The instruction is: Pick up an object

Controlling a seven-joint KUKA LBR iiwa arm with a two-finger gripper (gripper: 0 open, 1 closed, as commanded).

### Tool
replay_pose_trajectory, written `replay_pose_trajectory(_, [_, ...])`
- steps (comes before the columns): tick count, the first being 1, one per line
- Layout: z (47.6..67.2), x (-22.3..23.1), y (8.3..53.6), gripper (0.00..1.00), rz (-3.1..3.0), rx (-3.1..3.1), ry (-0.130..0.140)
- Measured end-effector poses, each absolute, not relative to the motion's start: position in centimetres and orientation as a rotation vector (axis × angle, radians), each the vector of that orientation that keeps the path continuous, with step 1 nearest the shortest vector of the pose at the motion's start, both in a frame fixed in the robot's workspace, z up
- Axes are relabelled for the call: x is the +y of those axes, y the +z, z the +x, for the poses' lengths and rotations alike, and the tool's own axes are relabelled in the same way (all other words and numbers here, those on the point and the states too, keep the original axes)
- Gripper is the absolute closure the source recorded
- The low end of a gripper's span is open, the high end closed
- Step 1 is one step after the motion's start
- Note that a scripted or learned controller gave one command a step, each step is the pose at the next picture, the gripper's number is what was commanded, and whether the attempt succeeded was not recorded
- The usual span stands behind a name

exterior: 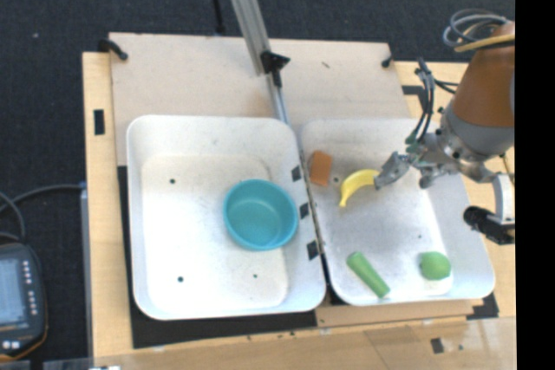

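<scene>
Our claw [408,170] hovers just right of the banana [356,184], poised to grab it; its opening we cannot tell.

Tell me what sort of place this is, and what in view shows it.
Most likely a robotics lab set up for grasping trials. A robot arm reaches over two white bins on a wooden bench, the bins hold toy-like items such as a banana and a blue bowl, and a handheld control screen sits alongside.
</scene>
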State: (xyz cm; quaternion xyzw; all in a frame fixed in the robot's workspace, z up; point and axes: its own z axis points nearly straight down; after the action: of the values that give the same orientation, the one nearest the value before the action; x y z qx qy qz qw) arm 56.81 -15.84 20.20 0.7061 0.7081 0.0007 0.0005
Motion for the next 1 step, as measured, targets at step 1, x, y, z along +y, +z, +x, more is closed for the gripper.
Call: replay_pose_trajectory(1, [56.81,-15.84,20.20,0.00,2.218,2.223,0.003])
